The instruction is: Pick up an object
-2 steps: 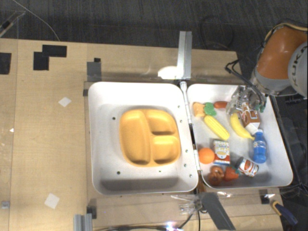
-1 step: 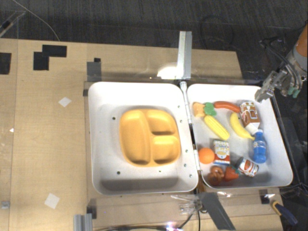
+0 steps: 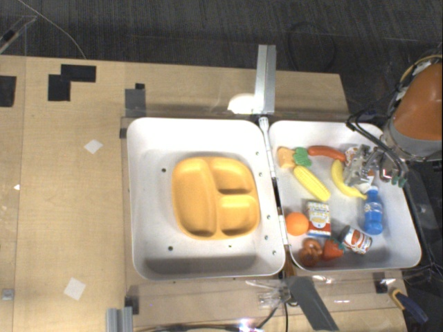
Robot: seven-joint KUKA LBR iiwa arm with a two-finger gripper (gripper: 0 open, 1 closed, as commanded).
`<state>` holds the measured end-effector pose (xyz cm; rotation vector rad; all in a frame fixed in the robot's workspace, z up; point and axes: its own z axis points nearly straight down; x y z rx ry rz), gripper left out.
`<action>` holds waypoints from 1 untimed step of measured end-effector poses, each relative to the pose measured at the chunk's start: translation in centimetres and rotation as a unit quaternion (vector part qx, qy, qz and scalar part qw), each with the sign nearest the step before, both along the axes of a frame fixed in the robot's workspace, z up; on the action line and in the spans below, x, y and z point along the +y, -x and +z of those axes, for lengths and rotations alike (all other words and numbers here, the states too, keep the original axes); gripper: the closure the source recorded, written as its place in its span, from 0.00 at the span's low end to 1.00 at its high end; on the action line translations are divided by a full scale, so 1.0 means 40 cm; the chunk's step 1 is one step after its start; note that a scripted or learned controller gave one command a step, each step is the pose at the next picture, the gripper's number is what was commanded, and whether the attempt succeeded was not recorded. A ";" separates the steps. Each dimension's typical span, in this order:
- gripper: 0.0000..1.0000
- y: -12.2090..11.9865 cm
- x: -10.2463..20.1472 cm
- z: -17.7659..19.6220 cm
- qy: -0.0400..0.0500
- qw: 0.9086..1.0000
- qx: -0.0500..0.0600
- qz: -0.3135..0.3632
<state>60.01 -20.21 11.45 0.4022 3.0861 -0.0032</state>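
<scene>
Just under the hand (image 3: 361, 166), grip unclear: banana (image 3: 344, 180), lengthwise upper-left to lower-right.

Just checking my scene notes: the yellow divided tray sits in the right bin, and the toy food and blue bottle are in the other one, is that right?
Not quite: the camera view shows the yellow divided tray in the left bin; the toy food and blue bottle are in the right bin.
</scene>
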 end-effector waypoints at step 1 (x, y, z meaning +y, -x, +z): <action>0.00 0.013 0.002 -0.021 -0.002 1.000 0.010 0.000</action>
